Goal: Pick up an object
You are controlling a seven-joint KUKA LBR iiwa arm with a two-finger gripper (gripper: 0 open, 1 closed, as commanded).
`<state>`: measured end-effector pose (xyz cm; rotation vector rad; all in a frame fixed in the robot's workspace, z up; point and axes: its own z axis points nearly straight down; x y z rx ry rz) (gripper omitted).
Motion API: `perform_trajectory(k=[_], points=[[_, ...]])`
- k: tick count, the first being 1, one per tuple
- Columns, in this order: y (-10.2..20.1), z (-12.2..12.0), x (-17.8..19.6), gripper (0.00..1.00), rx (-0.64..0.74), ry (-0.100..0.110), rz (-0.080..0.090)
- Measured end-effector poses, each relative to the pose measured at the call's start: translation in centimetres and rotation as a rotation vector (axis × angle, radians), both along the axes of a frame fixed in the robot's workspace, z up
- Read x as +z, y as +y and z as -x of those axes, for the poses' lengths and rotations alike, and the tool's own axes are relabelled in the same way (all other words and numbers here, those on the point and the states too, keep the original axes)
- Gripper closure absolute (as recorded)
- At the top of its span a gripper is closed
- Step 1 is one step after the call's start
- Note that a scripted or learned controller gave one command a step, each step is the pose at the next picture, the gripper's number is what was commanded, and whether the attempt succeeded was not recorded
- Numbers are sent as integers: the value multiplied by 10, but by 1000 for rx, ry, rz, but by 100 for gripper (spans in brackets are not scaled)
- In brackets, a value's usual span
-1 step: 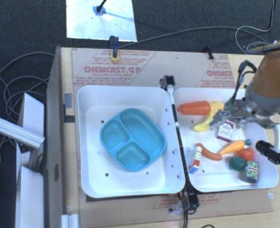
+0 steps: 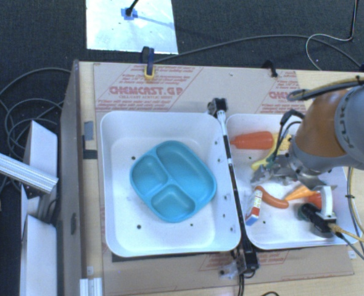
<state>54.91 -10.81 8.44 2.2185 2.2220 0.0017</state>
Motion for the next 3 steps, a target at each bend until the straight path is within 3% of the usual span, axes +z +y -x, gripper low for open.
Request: perform_trajectory(k=[1,2,3], points=[[-7,-100,-1,0,2,5,0],[-7,-100,10,100,5,4,0],[-67,-82,90,100,1,-3,2]])
